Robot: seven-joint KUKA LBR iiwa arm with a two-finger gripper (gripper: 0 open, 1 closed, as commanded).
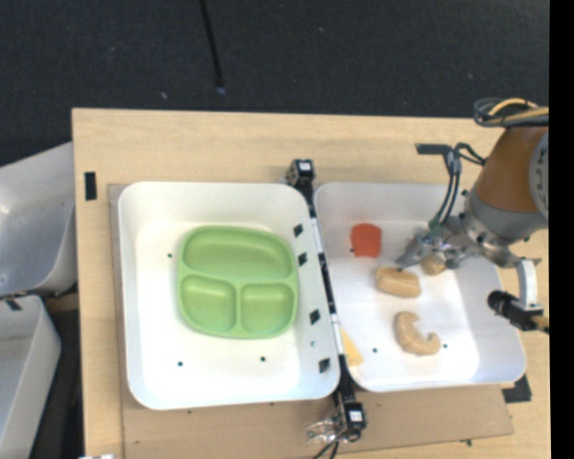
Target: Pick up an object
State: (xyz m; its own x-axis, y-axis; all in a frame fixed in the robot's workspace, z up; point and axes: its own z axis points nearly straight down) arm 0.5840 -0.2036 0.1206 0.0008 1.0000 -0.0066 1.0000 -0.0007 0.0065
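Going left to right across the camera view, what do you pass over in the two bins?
Green divided plate in the left bin → red block in the right bin → two tan pieces, one above the other → gripper.

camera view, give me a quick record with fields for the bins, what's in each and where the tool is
left bin: holds a green divided plate with three compartments, lying flat near the middle
right bin: holds a red block, a tan lump, a curved tan piece
small tan piece: right at the tool tips; grip cannot be told
tool: low over the right bin's upper part, just right of the tan lump
arm: reaches in from the right
bench: light wood
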